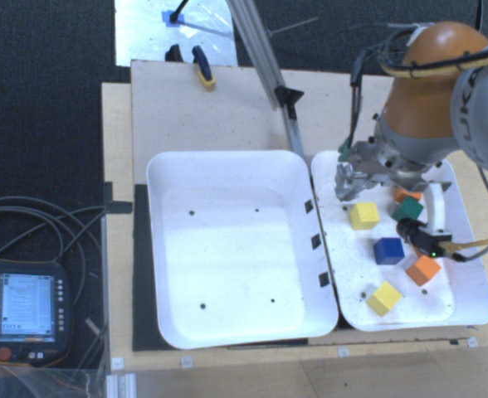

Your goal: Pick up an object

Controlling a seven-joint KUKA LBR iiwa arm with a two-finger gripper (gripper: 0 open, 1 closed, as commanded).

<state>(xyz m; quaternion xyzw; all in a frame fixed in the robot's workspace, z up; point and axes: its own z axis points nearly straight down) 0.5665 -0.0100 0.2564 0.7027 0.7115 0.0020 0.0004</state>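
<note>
Your tool (pixel 349 182) hangs low over the back left part of the right bin (pixel 468 305); you cannot tell whether it is released or clenched. Just in front of it lies a yellow block (pixel 363 215), with a blue block (pixel 388 250), an orange block (pixel 423 269), a green block (pixel 409 208) and a second yellow block (pixel 384 298) spread through the same bin. The left bin (pixel 165 222) sits beside it on the worktop (pixel 186 114).

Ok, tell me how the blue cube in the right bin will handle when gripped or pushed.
The small blue cube looks rigid with flat faces, so it probably slides rather than rolls when pushed. Its small size suggests it is light. It lies apart from the yellow cube and orange cube, so the gripper likely has room for its sides.
</note>
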